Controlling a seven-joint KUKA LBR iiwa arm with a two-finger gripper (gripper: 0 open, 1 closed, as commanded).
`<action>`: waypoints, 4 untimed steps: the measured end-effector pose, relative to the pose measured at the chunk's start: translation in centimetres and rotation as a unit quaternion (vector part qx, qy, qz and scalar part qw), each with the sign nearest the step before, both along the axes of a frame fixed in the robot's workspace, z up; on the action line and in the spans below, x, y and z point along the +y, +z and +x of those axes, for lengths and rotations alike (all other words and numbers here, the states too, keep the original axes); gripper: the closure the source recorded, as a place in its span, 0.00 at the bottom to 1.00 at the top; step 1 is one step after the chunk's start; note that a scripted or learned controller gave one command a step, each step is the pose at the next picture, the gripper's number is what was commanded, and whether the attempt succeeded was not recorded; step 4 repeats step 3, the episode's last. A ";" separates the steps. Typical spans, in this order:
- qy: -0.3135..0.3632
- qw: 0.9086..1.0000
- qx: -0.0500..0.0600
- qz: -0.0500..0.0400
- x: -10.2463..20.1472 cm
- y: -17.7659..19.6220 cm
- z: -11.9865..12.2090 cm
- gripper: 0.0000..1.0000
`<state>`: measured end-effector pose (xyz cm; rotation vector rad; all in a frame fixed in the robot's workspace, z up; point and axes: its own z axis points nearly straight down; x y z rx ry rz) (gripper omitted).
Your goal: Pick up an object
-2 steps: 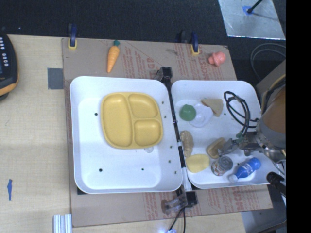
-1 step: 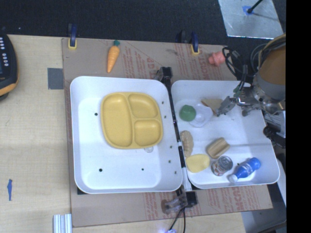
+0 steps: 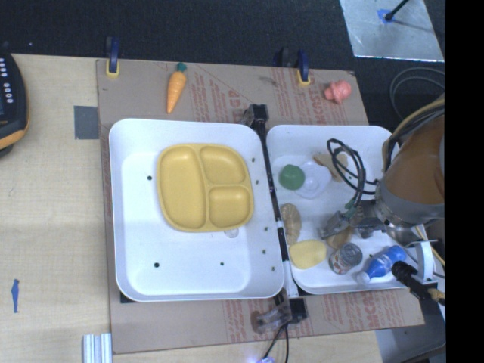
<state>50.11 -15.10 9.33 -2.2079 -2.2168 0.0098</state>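
The arm comes in from the right, over the R bin. The gripper sits low in that bin's middle-right, amid the clutter; can't tell if the jaws are open, closed or gripping anything, too dark and blurred.

R bin holds the pickable stuff: green ball upper left w/ a clear plastic piece just beside it, brown lump near the L wall, yellow piece at the front, small jar next to it, blue bottle at front right. Black cable loops above the gripper.

L bin carries a yellow divided tray, flat, 3 compartments.

On the worktop behind the bins: toy carrot and a pink lump, well apart.
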 end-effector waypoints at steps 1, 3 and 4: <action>0.001 1.000 -0.005 -0.003 -0.3 1.3 0.5 1.00; 0.003 1.000 -0.010 -0.001 8.3 10.5 3.9 1.00; 0.003 1.000 -0.010 -0.001 8.3 10.5 3.9 1.00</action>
